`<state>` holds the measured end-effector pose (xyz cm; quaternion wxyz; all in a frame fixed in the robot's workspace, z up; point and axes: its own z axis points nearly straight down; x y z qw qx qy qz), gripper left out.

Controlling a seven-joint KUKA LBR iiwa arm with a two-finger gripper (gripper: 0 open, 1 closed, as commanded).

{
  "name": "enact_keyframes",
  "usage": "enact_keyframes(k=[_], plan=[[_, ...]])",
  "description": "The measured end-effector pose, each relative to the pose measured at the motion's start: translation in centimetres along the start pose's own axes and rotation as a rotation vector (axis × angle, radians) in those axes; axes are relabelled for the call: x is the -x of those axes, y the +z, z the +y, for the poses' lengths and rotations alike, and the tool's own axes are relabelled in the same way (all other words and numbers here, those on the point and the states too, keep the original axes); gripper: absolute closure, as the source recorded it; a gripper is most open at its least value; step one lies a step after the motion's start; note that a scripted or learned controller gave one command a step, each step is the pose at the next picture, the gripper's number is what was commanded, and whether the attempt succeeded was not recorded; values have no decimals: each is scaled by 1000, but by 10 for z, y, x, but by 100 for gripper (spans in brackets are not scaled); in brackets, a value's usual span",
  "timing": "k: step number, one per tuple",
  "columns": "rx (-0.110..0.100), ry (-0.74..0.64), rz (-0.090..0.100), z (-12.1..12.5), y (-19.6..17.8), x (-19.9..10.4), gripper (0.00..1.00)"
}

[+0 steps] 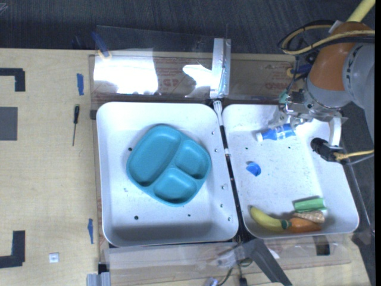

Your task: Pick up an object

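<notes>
The right bin (333, 177) holds a small blue piece (254, 169) near its middle. Along its front wall lie a yellow banana (265, 218), an orange carrot (305, 223) and a green cylinder (308, 204). My gripper (284, 124) hangs over the bin's back part, reaching in from the right under the orange band (328, 70). A blue and white object (277, 134) sits right at the gripper's tip; whether it is gripped or merely lies under the tip is unclear.
The left bin (113, 207) holds a blue divided plate (168, 164). A metal divider (221, 70) stands behind the two bins. Yellow and black cables (309, 37) loop at the back right. A black part (321, 148) juts from the wrist over the right bin.
</notes>
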<state>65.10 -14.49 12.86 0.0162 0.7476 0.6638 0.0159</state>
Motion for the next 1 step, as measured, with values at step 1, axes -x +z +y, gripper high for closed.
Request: enact_keyframes(k=[1], plan=[[-35, 21, -2, -5, -84, -30, 100]])
